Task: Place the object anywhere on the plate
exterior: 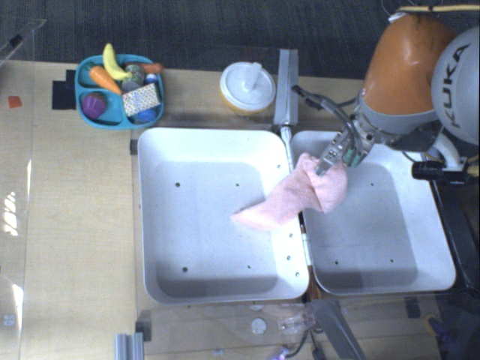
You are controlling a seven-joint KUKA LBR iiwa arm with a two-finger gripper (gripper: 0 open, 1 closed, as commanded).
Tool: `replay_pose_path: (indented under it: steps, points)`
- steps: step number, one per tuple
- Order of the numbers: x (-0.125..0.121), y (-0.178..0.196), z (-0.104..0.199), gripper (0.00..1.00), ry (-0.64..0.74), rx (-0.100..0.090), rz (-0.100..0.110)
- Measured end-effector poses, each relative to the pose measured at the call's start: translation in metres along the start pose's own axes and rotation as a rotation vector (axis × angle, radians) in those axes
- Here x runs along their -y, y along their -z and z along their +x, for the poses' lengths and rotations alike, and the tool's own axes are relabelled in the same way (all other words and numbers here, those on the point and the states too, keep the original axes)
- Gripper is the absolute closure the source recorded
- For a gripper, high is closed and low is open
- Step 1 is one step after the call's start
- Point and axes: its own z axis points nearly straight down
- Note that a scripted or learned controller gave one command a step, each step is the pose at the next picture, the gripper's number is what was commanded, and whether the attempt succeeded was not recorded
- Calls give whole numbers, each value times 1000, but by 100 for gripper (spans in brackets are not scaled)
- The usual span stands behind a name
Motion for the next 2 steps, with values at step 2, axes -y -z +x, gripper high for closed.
replay_pose_path:
  steps: [2]
  points:
    - [-73, 7, 66, 100, 659, 1, -5]
